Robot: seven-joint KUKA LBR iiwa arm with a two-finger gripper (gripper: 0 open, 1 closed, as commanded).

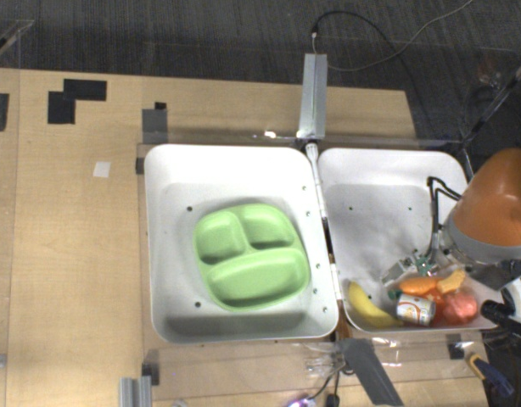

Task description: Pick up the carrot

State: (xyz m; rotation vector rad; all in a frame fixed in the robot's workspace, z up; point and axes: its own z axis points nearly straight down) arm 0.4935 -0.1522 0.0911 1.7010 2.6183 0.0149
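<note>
The carrot [418, 286] is a small orange piece lying in the front part of the right bin [371, 193], among other toy food. My gripper [406, 271] hangs low right above the carrot's left end, at or nearly at its surface. The grey arm with its orange band [496, 206] reaches in from the right and hides the bin's right edge.
Around the carrot lie a yellow banana [366, 305], a small can [416, 310], a red fruit [456, 308] and a yellow wedge [452, 280]. The left bin [171, 185] holds a green divided plate [250, 254]. A metal divider post [311, 100] stands behind the bins.
</note>
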